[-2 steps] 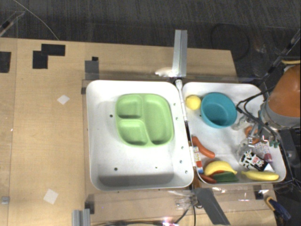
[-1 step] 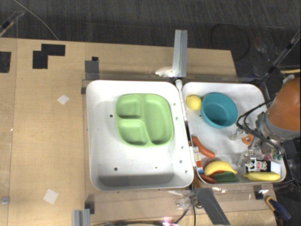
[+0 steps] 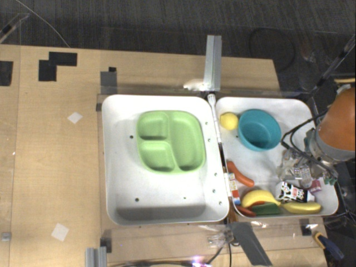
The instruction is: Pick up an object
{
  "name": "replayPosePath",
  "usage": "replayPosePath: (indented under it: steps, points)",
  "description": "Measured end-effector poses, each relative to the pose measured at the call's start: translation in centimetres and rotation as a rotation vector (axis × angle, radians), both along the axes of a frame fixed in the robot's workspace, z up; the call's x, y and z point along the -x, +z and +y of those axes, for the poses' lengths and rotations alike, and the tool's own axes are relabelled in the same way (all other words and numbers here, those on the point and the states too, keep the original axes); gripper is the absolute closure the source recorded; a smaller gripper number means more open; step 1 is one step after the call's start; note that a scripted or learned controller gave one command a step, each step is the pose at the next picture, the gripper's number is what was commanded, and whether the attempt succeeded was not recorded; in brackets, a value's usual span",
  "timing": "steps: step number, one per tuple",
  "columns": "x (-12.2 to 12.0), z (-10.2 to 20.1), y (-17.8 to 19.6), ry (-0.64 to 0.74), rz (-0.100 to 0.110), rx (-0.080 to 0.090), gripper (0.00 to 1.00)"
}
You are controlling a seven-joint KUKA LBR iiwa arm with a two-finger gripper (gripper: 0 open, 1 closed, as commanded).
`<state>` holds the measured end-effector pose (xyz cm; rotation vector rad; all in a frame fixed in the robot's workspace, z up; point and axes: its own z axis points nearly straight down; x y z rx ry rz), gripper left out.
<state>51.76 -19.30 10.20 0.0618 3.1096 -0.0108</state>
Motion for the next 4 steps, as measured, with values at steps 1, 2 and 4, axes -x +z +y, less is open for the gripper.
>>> replayPosePath:
  steps: [1, 2, 4]
  points:
    - [0.0, 0.0, 0.0, 0.000, 0.000, -0.001, 0.00]
    - [-1.7, 2.4, -1.2, -0.150, 0.017, -0.006, 0.00]
    - [-1.7, 10.7, -1.2, -0.489, 0.007, -0.017, 0.00]
